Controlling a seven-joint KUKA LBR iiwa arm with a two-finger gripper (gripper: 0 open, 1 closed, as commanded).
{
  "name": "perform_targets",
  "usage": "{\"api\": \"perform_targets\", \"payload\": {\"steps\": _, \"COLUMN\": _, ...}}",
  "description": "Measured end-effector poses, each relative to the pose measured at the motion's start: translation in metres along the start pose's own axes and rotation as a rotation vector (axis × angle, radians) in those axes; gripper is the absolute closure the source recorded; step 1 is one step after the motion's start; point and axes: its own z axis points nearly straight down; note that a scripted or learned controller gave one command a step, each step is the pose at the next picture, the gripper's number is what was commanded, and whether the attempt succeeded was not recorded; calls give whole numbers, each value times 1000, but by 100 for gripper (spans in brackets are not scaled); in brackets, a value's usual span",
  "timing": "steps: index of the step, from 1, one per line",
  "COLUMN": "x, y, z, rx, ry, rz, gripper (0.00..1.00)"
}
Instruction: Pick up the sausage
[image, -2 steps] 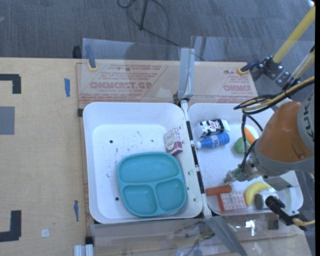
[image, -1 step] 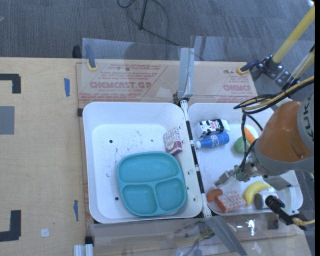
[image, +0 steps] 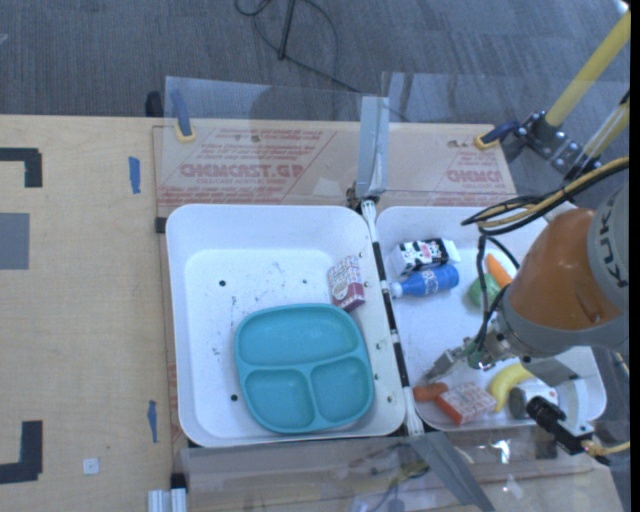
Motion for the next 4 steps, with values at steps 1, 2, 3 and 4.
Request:
{"api": "perform_targets", "payload": {"steps": 1, "x": -3, "y": 1, "z": -11, "rx": -7, "ry": -6, "rz": 5, "gripper": 100}}
{"api": "perform_targets", "payload": {"steps": 2, "x": -3, "y": 1, "z": -11, "rx": -7, "ry": -6, "rz": 5, "gripper": 0}}
{"api": "perform_targets", "payload": {"steps": 3, "x": 2, "y": 1, "z": 0, "rx": 1, "ry": 0, "rz": -79, "gripper": 0}}
{"api": "perform_targets", "payload": {"steps": 4, "x": 2, "y": 1, "z": 0, "rx": 0, "ry": 0, "rz": -80, "gripper": 0}}
